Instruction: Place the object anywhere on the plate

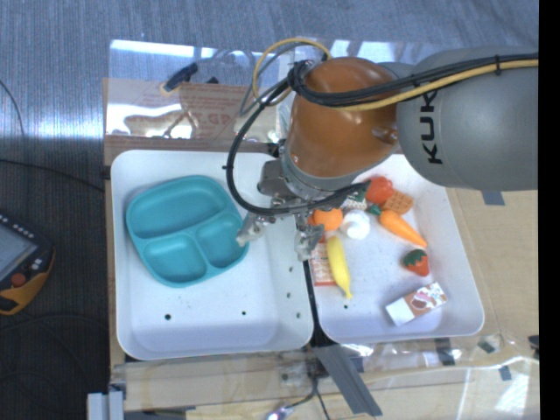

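Grey arm (455,112) reaches from the right, fingers (254,227) spread wide, holding nothing, beside the teal plate (179,226).

Hidden beneath the orange-banded wrist (337,116): the far left corner of the right bin (455,318) and parts of the toy foods there. Cut off at the left edge: a black handheld device (16,265). Too small to read: the carton's (417,304) label.
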You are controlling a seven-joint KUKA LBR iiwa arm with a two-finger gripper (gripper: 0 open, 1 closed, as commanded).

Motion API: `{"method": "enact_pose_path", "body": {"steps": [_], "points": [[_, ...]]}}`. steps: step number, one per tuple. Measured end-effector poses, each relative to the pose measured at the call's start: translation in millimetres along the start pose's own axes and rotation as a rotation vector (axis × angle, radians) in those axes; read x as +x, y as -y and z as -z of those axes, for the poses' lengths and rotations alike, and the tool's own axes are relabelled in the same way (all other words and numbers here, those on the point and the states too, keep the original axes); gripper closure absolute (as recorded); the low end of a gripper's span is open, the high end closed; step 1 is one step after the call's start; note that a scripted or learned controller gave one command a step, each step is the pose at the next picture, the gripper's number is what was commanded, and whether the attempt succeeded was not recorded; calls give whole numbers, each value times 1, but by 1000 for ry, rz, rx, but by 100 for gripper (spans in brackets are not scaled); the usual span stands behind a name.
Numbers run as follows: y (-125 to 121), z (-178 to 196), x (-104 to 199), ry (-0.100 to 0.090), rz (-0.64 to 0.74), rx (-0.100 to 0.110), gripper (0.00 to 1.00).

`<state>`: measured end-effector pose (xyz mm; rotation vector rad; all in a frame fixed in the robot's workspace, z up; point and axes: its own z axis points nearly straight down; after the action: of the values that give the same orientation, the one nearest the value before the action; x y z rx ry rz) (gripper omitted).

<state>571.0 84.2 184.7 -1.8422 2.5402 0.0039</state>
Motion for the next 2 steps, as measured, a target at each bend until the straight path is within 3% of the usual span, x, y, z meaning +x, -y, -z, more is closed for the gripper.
{"method": "enact_pose_path", "body": {"steps": [1, 2], "points": [[15, 15, -2, 0, 3, 1, 0], [15, 15, -2, 0, 4, 0, 0]]}}
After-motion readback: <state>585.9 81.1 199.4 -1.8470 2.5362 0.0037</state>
